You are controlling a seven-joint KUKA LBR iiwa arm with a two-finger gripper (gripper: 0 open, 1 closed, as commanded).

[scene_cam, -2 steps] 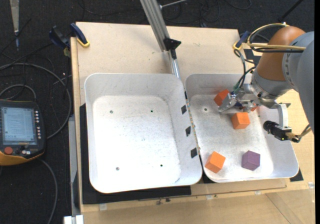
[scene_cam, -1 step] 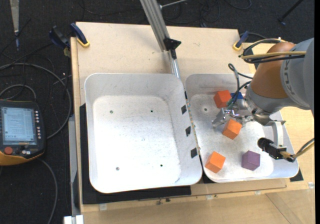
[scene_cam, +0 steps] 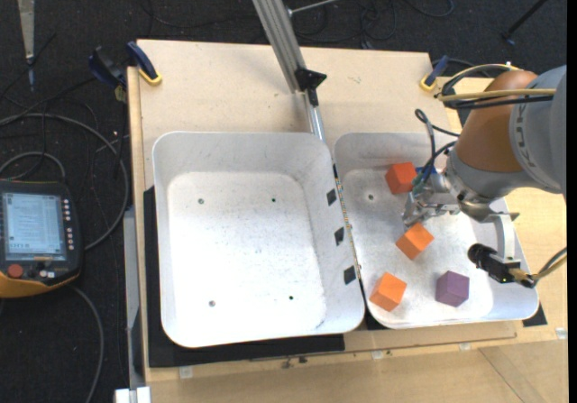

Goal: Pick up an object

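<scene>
The right bin [scene_cam: 361, 167] holds three orange cubes and a purple cube. One orange cube [scene_cam: 401, 178] lies toward the back, a second orange cube [scene_cam: 415, 241] sits mid-bin, and a third orange cube [scene_cam: 389, 290] rests near the front. The purple cube [scene_cam: 453, 288] is at the front right. My gripper [scene_cam: 420, 209] reaches down from the right, its tip just above the mid-bin orange cube and right of the back one. I see nothing held between its fingers.
The left bin [scene_cam: 171, 167] lies beside the right one, with a row of black clips along the shared rim [scene_cam: 341, 234]. A slanted metal pole [scene_cam: 279, 27] crosses the back of the bench. A teach pendant [scene_cam: 34, 239] lies off the bench at left.
</scene>
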